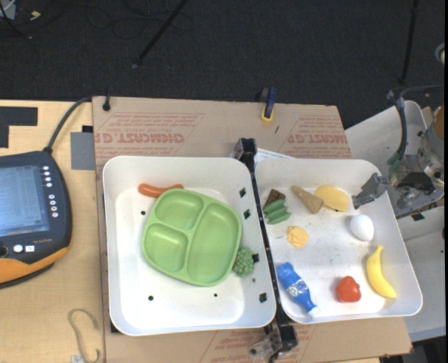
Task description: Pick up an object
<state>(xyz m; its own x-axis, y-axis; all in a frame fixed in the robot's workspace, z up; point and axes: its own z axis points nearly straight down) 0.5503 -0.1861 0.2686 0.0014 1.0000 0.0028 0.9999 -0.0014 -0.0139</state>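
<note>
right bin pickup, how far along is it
Nothing looks picked up so far. The egg, banana, tomato, blue wrapper and the other items all lie in the right bin. The end effector sits at that bin's upper right rim, close to the egg, with nothing visibly in it. Reaching down, gripping and lifting an item are all left.

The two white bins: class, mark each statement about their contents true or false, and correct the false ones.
1. The green divided plate lies in the left bin. True.
2. The banana lies in the left bin. False: it lies in the right bin.
3. The white egg sits between the banana and the gripper. True.
4. The blue packet rests on the plate. False: it is in the right bin.
5. The red tomato is beside the banana. True.
</note>
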